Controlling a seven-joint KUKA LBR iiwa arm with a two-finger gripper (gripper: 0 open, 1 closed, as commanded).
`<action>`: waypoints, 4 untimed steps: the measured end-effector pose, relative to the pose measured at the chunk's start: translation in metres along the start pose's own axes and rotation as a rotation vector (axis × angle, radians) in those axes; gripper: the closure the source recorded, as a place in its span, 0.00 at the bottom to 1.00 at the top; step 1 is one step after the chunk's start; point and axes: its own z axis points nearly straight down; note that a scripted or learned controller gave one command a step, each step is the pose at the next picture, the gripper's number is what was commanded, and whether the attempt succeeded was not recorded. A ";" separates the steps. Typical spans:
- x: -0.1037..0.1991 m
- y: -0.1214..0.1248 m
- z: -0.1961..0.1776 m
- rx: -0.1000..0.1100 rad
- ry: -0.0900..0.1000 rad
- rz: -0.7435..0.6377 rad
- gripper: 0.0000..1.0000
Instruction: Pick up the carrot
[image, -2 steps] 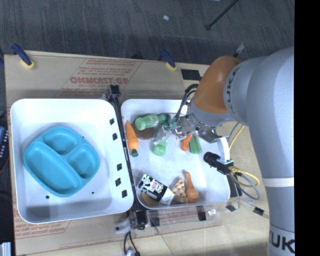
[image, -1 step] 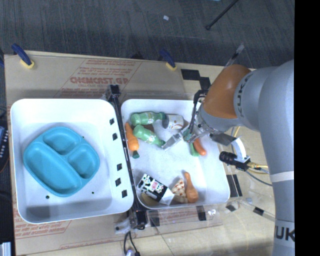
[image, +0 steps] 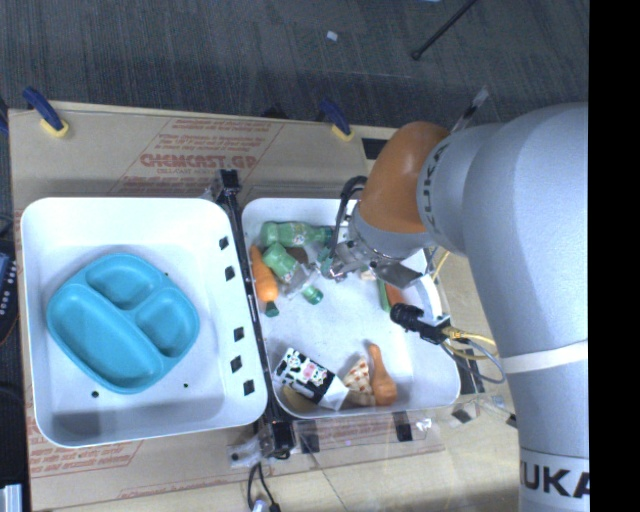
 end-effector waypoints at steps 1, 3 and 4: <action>0.011 0.050 0.000 0.001 -0.008 0.097 0.00; 0.098 -0.047 -0.098 0.004 -0.004 0.092 0.00; 0.034 -0.023 -0.042 0.005 -0.004 0.068 0.00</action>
